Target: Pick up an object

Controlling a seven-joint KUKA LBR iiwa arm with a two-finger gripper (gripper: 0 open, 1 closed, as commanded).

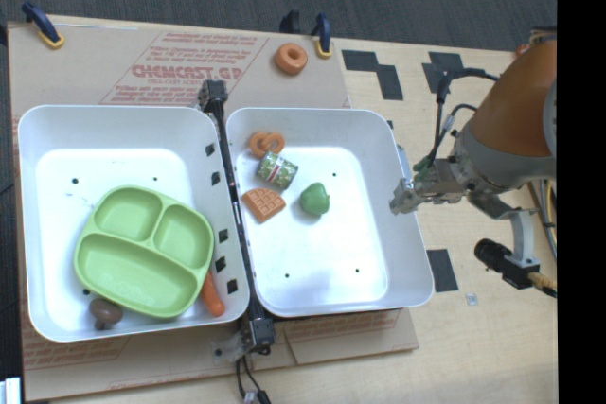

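Gripper (pixel 405 201) at the right bin's (pixel 379 293) outer right rim, carrying nothing; can't tell if it's spread or closed, too small and blurred.
Arm (pixel 516 114) cut off at frame right. Candidates cluster upper left in that bin: green lump (pixel 314 200), waffle piece (pixel 264 203), green can (pixel 277 170), orange ring (pixel 267 144); lower half is open floor. Left bin (pixel 43 142): green divided tray (pixel 144 250), carrot (pixel 212 296) and brown lump (pixel 106 313) partly tucked under its edge.

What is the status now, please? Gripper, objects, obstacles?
Gripper at right bin's outer rim, holding nothing. Green lump, waffle, can lie untouched in that bin. Rim between gripper and objects.
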